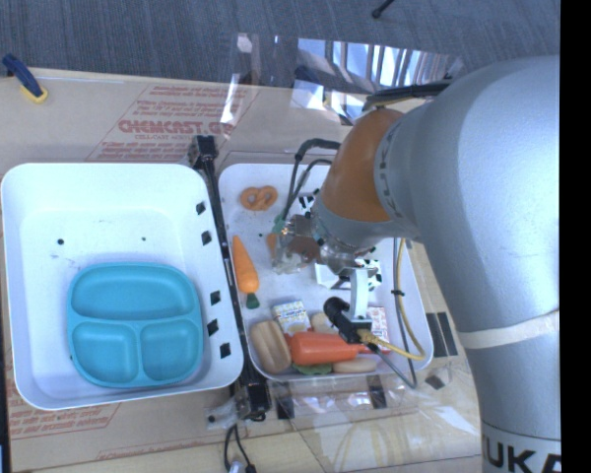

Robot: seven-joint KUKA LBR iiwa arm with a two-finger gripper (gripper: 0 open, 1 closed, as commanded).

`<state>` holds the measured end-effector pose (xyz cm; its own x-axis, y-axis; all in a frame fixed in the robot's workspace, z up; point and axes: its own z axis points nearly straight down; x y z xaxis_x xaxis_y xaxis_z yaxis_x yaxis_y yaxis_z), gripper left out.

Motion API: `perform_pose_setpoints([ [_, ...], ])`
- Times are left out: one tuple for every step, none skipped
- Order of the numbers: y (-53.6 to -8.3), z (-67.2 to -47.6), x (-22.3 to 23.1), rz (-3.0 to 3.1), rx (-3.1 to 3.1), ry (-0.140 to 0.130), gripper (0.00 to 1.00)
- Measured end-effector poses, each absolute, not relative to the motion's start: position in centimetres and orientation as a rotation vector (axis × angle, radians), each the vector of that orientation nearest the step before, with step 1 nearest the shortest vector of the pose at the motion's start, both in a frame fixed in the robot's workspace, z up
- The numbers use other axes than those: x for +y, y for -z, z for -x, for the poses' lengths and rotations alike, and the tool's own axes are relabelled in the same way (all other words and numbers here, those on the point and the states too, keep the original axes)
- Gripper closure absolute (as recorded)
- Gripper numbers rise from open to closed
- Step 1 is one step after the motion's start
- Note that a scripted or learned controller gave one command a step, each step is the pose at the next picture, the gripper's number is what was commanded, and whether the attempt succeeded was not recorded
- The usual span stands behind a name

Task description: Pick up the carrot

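The carrot [244,267] is orange with a green stub at its near end. It lies along the left wall of the right bin [229,187], pointing away from me. My gripper [294,243] hangs over the middle of that bin, a short way right of the carrot and apart from it. The bulky grey arm with its orange band covers the bin's right half and much of the gripper.
A pretzel [259,198] lies at the far end of the right bin. Near its front are a bread roll [270,345], a red-orange vegetable [315,347] and a small printed packet [291,315]. The left bin [39,195] holds a blue divided plate [135,323].
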<state>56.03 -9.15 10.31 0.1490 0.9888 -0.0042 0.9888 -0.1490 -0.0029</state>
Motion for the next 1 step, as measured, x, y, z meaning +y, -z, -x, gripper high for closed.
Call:
perform_pose_setpoints([
  [-19.40, -56.47, -1.70, -2.508, 1.892, -0.004, 1.00],
])
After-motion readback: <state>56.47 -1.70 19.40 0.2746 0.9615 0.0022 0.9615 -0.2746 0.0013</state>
